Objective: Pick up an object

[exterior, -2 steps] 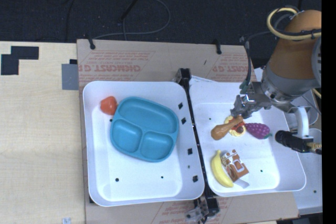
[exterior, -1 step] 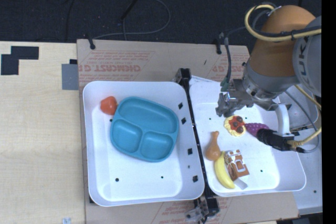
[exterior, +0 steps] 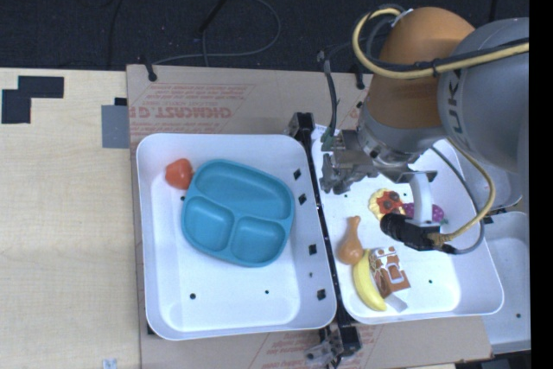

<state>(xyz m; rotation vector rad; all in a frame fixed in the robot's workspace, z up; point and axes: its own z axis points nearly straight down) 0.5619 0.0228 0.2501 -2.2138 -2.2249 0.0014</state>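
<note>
- My arm (exterior: 449, 82) reaches in from the right of the frame, wrist over the upper part of the right bin (exterior: 471, 294).
- My pincer (exterior: 339, 173) hangs by that bin's upper left edge, next to the divider; cannot tell its state.
- Right bin, lower centre: toy chicken drumstick (exterior: 351, 243), banana (exterior: 368, 285), small brown-and-white toy (exterior: 390, 269), yellow-red toy (exterior: 386, 203).
- Left bin (exterior: 164, 289): blue divided plate (exterior: 236, 213) mid-bin, red-orange tomato (exterior: 179, 174) touching its upper left.
</note>
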